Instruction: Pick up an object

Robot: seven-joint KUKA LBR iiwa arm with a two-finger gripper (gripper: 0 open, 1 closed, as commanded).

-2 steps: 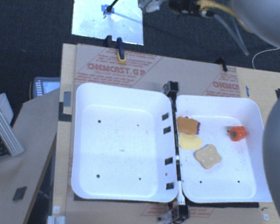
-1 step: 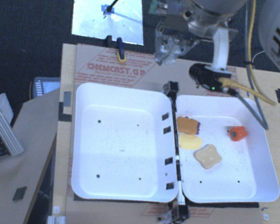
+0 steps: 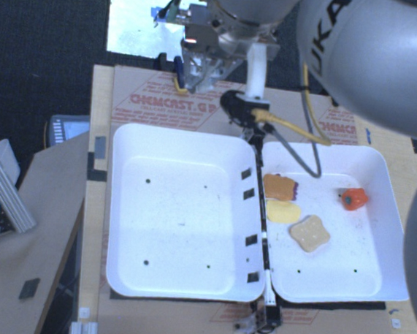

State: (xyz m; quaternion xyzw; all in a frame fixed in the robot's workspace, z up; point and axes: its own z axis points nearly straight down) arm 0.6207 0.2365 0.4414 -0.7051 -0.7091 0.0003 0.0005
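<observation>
Slanted overhead view of both bins [image 3: 196,143]

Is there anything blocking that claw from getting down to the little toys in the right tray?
Nothing visible blocks it. The gripper hangs above the bench behind the bins, while the orange piece, yellow piece, tan piece and red piece lie uncovered in the right bin.

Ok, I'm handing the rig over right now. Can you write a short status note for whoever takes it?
Gripper: raised behind the bins, above the cardboard sheet, nothing seen in it.
Right white bin: orange-brown flat piece, pale yellow flat disc, tan lobed piece and small red-orange object.
Done: no pick yet.
Left: descend into the right bin, grasp one object and lift it.
</observation>
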